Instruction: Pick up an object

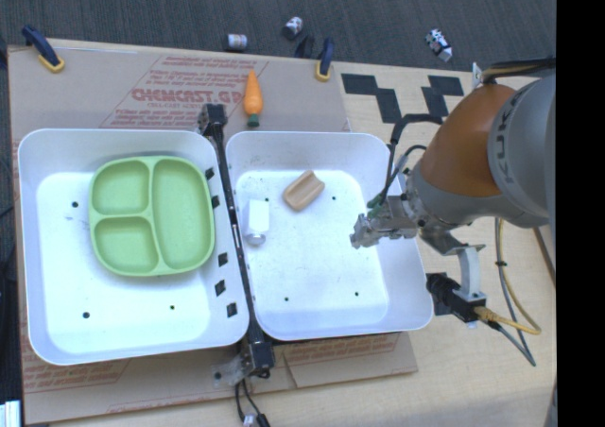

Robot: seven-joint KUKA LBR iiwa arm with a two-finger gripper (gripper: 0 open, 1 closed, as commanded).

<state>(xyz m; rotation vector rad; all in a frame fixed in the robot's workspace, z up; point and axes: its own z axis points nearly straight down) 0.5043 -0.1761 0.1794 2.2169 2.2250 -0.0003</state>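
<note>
Watching gripper: your gripper point(371, 230) hangs near the right bin's point(406, 307) right edge; I cannot tell its state.
Targets: tan block point(303, 190) toward the bin's far side, white piece point(256, 219) by its left edge.
Risk: descending here likely closes on bare floor or clips the wall.

open floor beside bread piece point(303, 191), white block point(257, 219)
</note>
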